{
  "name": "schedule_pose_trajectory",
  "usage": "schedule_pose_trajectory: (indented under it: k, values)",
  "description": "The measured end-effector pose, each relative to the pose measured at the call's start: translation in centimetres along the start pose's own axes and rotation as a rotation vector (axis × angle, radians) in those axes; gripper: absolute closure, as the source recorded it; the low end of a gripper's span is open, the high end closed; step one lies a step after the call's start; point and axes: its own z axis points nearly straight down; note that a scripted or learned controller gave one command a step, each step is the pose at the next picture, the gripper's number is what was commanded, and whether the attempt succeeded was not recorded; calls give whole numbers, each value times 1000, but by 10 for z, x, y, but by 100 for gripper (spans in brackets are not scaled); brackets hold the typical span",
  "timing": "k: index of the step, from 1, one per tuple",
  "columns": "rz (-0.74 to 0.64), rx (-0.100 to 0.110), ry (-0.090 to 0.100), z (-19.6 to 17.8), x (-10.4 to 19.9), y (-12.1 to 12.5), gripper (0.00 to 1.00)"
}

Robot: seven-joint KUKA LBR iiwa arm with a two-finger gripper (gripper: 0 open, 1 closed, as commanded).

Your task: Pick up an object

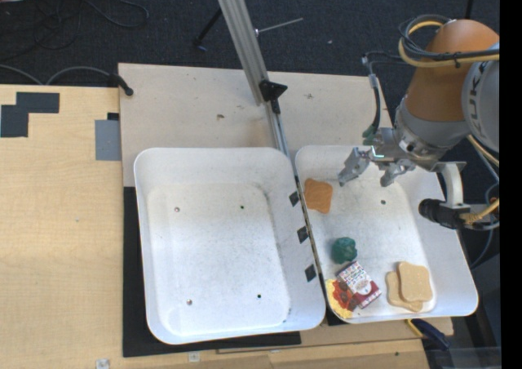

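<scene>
My gripper (371, 173) hangs over the far part of the right bin (440, 233), its two fingers spread apart with nothing between them. An orange-brown flat piece (318, 194) lies just left of and below the fingers, near the bin's left wall. A dark green lump (344, 248) sits lower in the same bin. A red and white packet (356, 284) lies on a yellow item at the bin's near left corner. Two tan bread-like slices (412, 284) lie at the near right.
The left bin (163, 171) stands beside the right one, split from it by a ridge with black clips. A slanted metal rail (245, 41) rises behind the bins. A wooden bench top (57, 228) spreads to the left. Cables hang off the arm at right.
</scene>
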Motion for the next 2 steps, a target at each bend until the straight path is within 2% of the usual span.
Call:
schedule_pose_trajectory:
  k: [1,2]
  values:
    - [1,-5,0,-3,0,1,0]
    - [2,1,0,60,-5,0,0]
